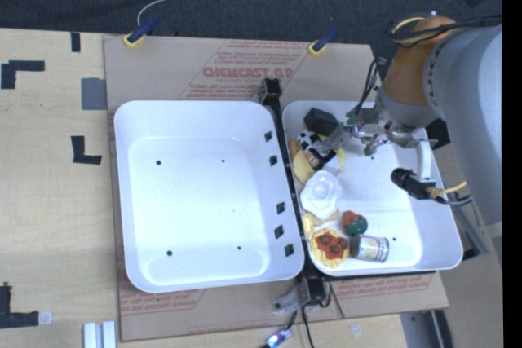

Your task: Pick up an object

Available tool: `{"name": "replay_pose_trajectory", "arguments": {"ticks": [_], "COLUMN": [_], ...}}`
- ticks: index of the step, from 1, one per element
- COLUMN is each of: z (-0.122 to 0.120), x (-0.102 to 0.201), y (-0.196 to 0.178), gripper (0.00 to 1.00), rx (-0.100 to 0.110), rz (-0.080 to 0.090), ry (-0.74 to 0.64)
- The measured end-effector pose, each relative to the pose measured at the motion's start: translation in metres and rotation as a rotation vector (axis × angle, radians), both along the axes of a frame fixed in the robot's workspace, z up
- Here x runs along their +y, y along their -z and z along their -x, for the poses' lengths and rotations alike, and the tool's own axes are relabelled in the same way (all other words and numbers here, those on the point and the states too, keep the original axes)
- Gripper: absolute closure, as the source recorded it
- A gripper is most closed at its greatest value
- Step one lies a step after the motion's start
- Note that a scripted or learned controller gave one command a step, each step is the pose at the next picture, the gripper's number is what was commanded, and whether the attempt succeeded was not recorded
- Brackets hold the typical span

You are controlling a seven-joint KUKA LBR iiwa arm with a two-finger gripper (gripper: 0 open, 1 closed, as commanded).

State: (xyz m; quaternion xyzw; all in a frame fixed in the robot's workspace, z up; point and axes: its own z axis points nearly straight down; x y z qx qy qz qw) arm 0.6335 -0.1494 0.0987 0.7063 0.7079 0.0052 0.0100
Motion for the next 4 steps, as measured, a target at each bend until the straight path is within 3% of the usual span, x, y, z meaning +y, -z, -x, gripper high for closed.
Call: {"name": "replay_pose_trajectory", "arguments": {"ticks": [1,2,3,4], "z": [-0.038,-0.037,-0.037,0.029], "x": [0.022,0.037,0.04,0.141], "y": [0.0,-0.001,-0.014,-0.09], "gripper": [0.0,0.0,1.0,1.0], "rx": [0.03,0.024,0.031,0.02], "rz": [0.004,0.013,0.005,-0.01], "ry": [-0.005,0.006,0.003,-0.006]}}
